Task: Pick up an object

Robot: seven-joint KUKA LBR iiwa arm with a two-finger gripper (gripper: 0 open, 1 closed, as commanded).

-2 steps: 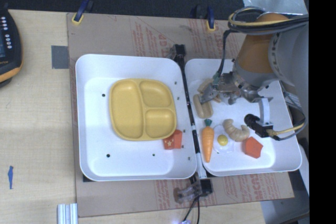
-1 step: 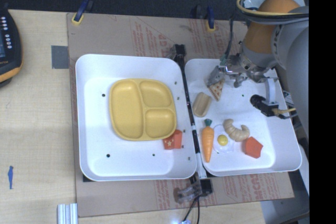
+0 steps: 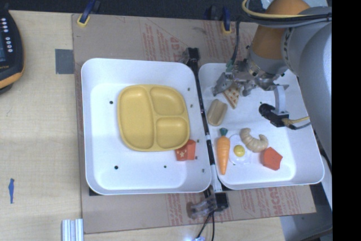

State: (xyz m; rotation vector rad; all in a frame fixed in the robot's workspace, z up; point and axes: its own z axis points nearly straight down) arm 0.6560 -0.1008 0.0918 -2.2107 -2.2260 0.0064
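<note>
- Two shallow white bins are seen side by side on a cardboard sheet: the left bin [image 3: 96, 121] and the right bin [image 3: 304, 169].
- A yellow divided plate [image 3: 153, 117] with three compartments is placed in the middle of the left bin.
- A small red block [image 3: 186, 150] is found just beside the lower right corner of the plate, near the wall between the bins.
- The grey arm [image 3: 307, 42] with the orange band is reached in from the right, over the far part of the right bin.
- The gripper [image 3: 230, 86] is lowered at the far left corner of the right bin. Whether it is apart or together cannot be told, because the metal parts are small and mixed together.
- A waffle-like brown piece [image 3: 230, 99] is seen just under the gripper; it cannot be told if it is touched.
- A beige bread-shaped piece [image 3: 216, 112] is lying near it, beside the left wall of the right bin.
- An orange carrot [image 3: 223, 152] with a green top is lying along the same wall, nearer to the front.
- A fried egg toy [image 3: 239, 151], a pale croissant [image 3: 254, 140] and a red wedge [image 3: 272, 158] are grouped at the front of the right bin, close to each other.
</note>
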